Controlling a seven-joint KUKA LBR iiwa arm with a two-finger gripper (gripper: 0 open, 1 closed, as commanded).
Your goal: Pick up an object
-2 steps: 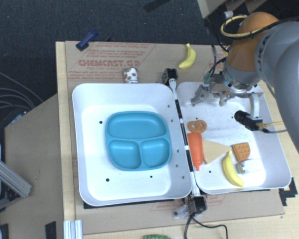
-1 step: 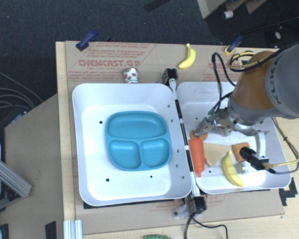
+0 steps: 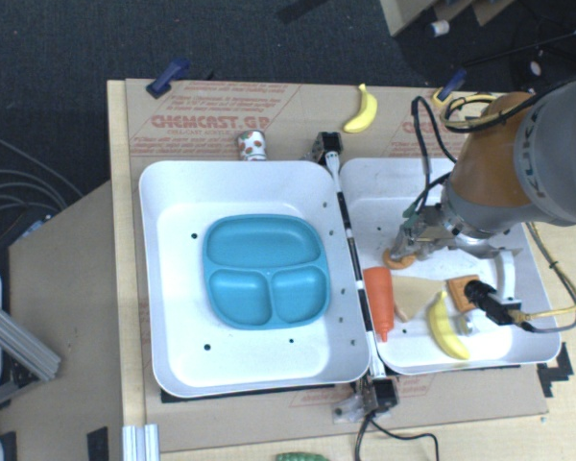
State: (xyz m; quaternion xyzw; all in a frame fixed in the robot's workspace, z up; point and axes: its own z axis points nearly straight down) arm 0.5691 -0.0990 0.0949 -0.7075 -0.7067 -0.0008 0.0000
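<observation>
The cardboard-topped bench [image 3: 221, 128] carries two white bins side by side, the left bin [image 3: 163, 286] and right bin [image 3: 374, 185]. Beyond them lie a yellow banana [image 3: 362, 111], a small patterned cup [image 3: 252, 145] and a blue clip [image 3: 167, 78].

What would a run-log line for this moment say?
arm: over right bin | gripper: low by small brown item | carrot, banana: untouched

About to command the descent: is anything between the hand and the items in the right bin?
Nothing visible. The hand is low in the right bin, at a small brownish item. The carrot and the banana lie apart, nearer the front.
</observation>
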